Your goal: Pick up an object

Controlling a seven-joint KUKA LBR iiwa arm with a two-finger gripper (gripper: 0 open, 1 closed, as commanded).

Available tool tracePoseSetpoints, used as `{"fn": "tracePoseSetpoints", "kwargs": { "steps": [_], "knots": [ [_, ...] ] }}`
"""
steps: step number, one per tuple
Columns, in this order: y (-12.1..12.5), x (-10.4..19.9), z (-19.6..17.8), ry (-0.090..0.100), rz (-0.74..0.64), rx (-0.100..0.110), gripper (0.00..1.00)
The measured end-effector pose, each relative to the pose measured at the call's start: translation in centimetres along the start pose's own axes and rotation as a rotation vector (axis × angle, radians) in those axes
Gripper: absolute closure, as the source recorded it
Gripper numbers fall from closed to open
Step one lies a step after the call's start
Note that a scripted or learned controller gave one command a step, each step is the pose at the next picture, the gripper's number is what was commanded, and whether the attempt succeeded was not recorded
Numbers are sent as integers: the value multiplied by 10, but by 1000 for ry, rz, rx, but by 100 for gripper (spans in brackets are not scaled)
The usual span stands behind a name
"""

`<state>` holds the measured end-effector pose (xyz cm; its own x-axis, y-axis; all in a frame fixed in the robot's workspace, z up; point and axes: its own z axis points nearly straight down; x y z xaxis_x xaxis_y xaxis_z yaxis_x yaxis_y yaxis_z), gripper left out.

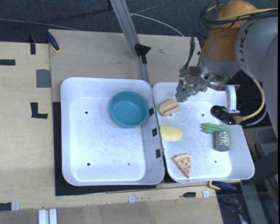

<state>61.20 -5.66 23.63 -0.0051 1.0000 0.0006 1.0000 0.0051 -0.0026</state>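
Single arm reaching in from the right. Pincer [184,93] sits low over the upper-left corner of the right bin [238,171], tips just beside the tan bread-like roll [168,107], on its upper-right side. Whether the tips touch the roll cannot be made out. Nothing is visibly gripped, and how far apart the pincer stands cannot be told from this angle.

Right bin contents: roll near the left wall, yellow lemon-shaped piece [171,133] below it, pizza-slice piece [182,164] near the front, green bean-like item [211,128] touching a small can [221,141] toward the right. Left bin [74,171] holds a blue bowl [128,108] (not a likely target from this pose). Both bins rest on the pale worktop [18,139].

Judgement: the step in hand is the approach to the roll, with the grasp not yet made.

Notes for doing it well:
- Centre the pincer over the roll's middle; at present it looks offset toward the roll's upper-right end.
- Close across the short axis of the roll, not its length.
- The roll lies close to the bin's left wall, so keep the wall-side tip clear of the rim on descent.
- Descend fully before closing; a rounded piece may squirt sideways under a shallow pinch.
- Lift straight up and check the roll rises with it.
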Motion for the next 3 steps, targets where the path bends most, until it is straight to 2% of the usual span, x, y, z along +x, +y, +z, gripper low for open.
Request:
{"fn": "tracePoseSetpoints", "kwargs": {
  "steps": [3],
  "knots": [
    [-68, 135, 23, 0, 0, 2, 100]
  ]
}}
